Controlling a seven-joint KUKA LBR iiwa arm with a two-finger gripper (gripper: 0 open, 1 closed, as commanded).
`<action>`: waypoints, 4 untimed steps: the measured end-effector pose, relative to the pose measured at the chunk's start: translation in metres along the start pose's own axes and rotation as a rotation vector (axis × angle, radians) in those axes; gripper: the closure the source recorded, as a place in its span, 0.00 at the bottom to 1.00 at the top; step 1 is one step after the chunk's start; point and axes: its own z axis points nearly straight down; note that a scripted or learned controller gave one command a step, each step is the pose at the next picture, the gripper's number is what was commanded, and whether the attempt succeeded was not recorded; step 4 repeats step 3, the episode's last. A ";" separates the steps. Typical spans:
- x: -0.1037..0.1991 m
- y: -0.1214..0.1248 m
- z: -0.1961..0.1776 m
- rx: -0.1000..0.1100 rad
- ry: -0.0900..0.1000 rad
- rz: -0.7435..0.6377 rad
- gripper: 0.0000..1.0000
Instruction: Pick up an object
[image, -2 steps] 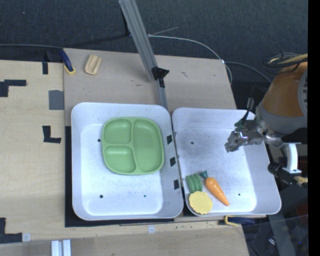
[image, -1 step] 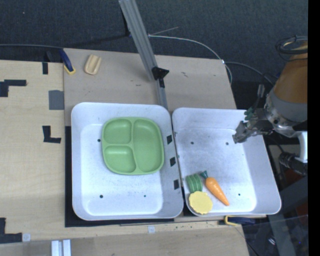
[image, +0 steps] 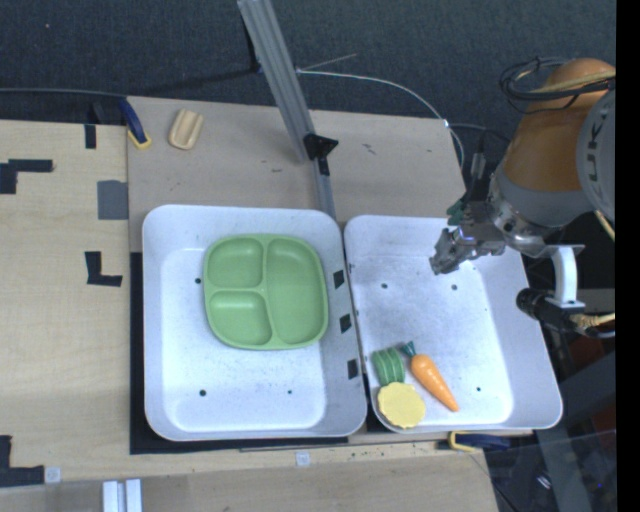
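Nearest the camera, in the front corner of the right bin (image: 520, 400), lie three toy foods: a round yellow piece (image: 401, 406) against the front wall, a green ridged piece (image: 388, 365) just behind it and touching it, and an orange carrot (image: 434, 382) with a green top, lying aslant just to their right. Farther back, in the left bin (image: 165, 330), a green divided plate (image: 266, 291) with three compartments rests flat near the middle. Beyond the toys, the gripper (image: 447, 255) hangs over the rear half of the right bin, well apart from all three and holding none of them; whether its jaws are open or closed cannot be told. The grey arm with its orange band (image: 560, 90) enters from the right. Farthest off, on the bench (image: 60, 300) behind the bins, sit a small tan block (image: 185, 129) and a slanting grey metal bar (image: 285, 80).
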 end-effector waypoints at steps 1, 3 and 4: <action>0.051 0.009 -0.003 0.000 0.000 -0.001 1.00; 0.161 0.043 0.012 0.000 0.001 -0.002 1.00; 0.161 0.043 0.012 0.000 0.001 -0.002 1.00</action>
